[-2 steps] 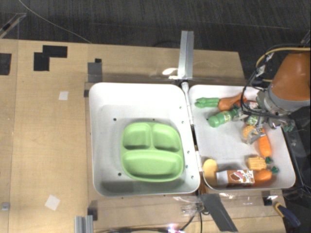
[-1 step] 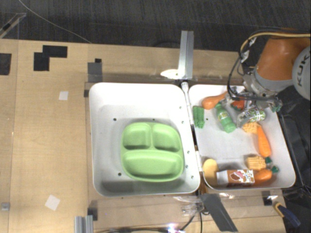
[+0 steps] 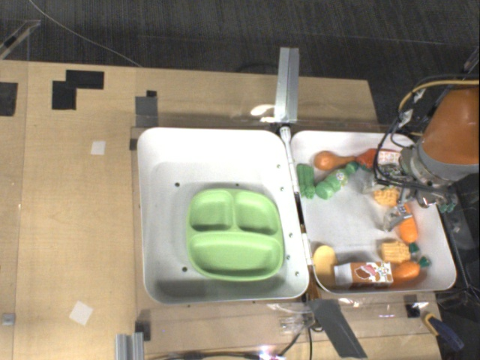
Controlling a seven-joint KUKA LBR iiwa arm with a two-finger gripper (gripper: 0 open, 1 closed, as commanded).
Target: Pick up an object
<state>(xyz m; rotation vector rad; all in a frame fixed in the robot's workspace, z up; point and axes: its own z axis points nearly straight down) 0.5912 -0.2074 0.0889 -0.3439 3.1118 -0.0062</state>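
Near right bin's front wall, labelled bottle lying flat; label unreadable.

Camera view, 1 fixed unit: you look down from above the bench at a slight slant, far enough back to take in both white bins. The left bin fills your frame's centre, the right bin its right third. Dark floor crosses your top edge. The arm enters at your right.
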